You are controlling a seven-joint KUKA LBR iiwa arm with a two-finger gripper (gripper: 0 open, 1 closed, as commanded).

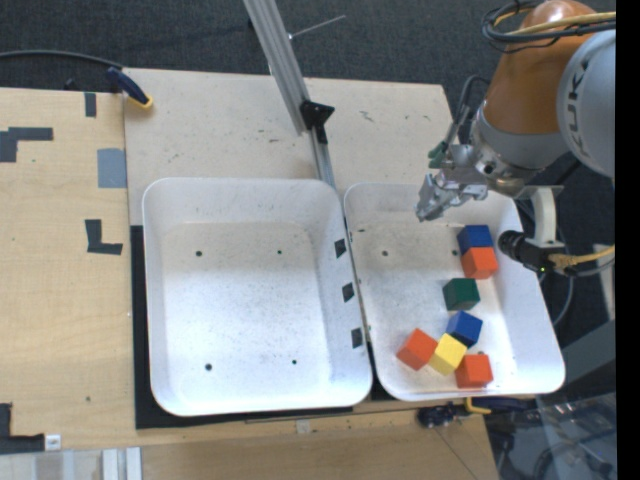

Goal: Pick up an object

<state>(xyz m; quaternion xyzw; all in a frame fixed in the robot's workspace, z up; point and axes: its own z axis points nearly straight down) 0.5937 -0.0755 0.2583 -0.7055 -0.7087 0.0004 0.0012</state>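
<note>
While the pincer (432, 206) hovers, a blue cube (475, 236) lies just beside it.

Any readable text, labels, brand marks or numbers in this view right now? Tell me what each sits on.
"KUK": dark letters running down the grey arm at the view's right edge, cut off by the frame; likely part of the maker's name.
No other text reads. The coloured blocks in the right bin, the left bin, and the grey tape patches on the bench bear no lettering that I can make out.
</note>
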